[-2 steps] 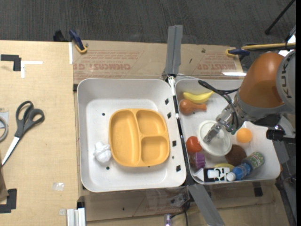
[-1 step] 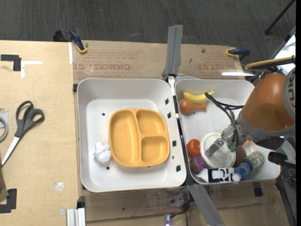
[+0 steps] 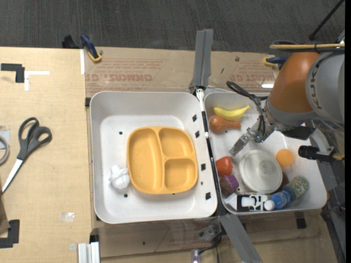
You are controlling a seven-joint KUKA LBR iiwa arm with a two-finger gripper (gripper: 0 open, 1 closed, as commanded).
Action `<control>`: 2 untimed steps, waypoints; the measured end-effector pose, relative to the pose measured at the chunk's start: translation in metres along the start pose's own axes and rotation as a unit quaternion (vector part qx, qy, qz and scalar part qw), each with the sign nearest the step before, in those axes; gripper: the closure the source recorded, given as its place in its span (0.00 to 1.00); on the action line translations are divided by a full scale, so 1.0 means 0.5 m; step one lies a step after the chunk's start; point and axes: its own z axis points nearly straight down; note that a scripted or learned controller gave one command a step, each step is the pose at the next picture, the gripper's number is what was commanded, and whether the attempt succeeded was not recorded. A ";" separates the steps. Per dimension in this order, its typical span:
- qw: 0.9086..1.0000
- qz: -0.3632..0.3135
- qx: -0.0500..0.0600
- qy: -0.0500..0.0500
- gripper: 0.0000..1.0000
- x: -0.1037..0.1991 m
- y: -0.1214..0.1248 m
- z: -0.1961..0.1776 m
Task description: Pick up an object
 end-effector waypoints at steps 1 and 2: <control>0.993 0.115 -0.001 -0.001 0.00 -0.050 0.113 -0.003; 0.994 0.113 -0.001 -0.003 1.00 -0.051 0.114 -0.024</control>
